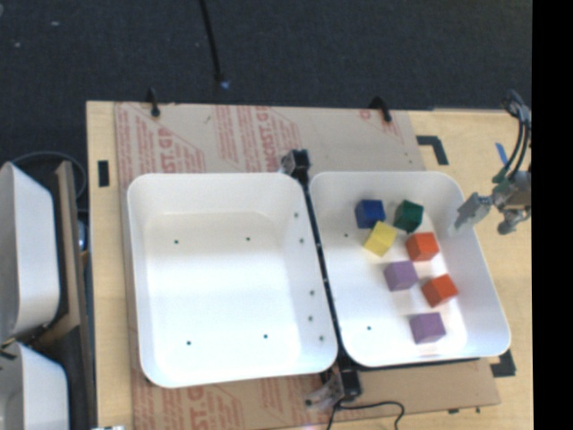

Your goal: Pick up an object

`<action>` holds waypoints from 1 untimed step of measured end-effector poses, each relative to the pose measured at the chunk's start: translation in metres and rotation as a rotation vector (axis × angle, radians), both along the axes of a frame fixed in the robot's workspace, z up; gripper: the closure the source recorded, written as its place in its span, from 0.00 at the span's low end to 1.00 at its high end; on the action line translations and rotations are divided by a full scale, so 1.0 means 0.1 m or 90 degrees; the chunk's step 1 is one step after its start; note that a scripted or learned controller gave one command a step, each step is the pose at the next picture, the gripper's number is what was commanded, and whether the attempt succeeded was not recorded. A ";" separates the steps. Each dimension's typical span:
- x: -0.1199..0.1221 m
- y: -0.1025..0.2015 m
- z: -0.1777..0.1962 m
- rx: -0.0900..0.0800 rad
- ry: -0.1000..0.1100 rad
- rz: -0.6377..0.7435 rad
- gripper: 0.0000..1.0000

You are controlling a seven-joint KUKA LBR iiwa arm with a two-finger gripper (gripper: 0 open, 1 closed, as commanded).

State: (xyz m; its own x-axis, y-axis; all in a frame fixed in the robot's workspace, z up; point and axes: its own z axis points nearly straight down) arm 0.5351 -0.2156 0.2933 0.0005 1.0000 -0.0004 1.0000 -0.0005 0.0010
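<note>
Blocks are the pick here, seven small coloured cubes lying loose in the right bin (483, 321): a blue block (370, 212) and a green block (409, 215) side by side at the far end, a yellow block (380, 238) just beside the blue one, an upper orange block (423, 245) near the green, then a purple block (400, 276), a lower orange block (440, 289) and a second purple block (427, 327) toward the near edge. Most sit close together with little bare floor between them; the near purple one stands a bit more apart. The left bin (143, 240) sits alongside, rims touching, both on the desk (107, 330).

The tool (488, 209) hangs at the right bin's right rim, outside the cluster, touching no block; I cannot tell how it is set. By my reading, the step in hand is the approach, nothing grasped yet. The next move calls for travelling left over the bin, choosing a block with free sides, such as the near purple or lower orange one, and descending squarely onto it.
</note>
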 end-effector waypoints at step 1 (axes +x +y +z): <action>0.46 0.59 -1.02 0.002 0.005 0.003 0.00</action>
State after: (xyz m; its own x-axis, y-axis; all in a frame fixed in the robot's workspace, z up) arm 0.5807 -0.1562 0.1915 -0.0037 1.0000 0.0027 1.0000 0.0037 -0.0076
